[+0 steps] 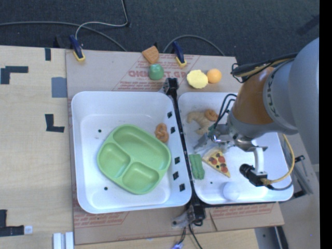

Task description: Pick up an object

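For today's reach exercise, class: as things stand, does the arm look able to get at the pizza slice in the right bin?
Probably yes. The pizza slice lies uncovered on the right bin floor, just below the gripper, and the green piece beside it leaves its top free.

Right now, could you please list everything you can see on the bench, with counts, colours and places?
Shallow white bins: two, side by side.
Green divided plastic plate: one, left bin.
Small brown pastry-like piece: one, left bin, by the plate's upper right edge.
Tan toy figure: one, right bin, upper part.
Pizza slice toy: one, yellow and red, right bin.
Green ridged strip: one, right bin, left side.
White round lump: one, right bin, front.
Yellow, orange, green and brown toy foods: four, on cardboard behind the bins.
Gripper: grey arm, over the right bin.
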Robot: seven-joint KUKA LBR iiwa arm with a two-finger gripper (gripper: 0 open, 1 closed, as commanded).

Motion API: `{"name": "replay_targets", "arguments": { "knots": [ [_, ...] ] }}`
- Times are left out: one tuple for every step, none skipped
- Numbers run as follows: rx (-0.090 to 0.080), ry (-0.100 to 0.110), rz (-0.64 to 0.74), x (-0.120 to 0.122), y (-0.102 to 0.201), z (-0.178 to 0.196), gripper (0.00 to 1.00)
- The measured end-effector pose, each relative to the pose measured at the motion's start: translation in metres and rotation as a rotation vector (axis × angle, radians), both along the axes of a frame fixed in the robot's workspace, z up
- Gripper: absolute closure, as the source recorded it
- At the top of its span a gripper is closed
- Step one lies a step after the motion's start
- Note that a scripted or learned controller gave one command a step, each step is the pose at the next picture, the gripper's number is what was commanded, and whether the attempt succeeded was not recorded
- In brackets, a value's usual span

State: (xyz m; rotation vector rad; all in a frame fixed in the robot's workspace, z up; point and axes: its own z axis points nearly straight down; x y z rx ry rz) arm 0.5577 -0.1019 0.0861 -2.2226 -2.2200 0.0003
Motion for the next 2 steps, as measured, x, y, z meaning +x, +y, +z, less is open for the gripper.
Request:
{"name": "replay_targets", "arguments": {
  "knots": [
    [-0.001, -0.005, 0.003, 0.055, 0.005, 0.0, 0.0],
    [-0.001, -0.003, 0.004, 0.105, 0.0, -0.001, 0.0]
  ]
}}
